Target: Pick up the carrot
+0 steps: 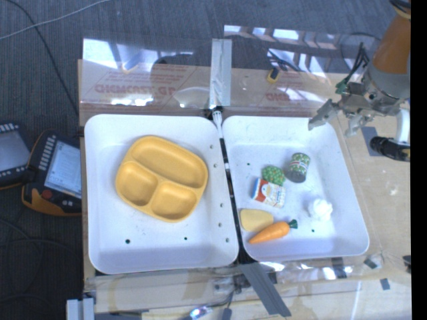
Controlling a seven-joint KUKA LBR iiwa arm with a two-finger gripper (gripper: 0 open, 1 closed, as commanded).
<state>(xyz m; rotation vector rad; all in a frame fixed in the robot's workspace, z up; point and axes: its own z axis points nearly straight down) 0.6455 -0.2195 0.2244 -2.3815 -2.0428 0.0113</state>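
Observation:
The orange carrot [270, 232] with a green tip lies near the front edge of the right bin [347, 199], its tip pointing right. It touches a pale yellow wedge [255, 218] on its left. My gripper [331, 125] hangs over the bin's far right corner, well away from the carrot, with the orange-banded arm behind it. Its fingers are spread open and hold nothing.
In the right bin are also a red-and-white carton [268, 192], a green round item [272, 175], a green can [298, 167] and a white lump [321, 209]. The left bin [107, 232] holds a yellow divided plate [162, 177].

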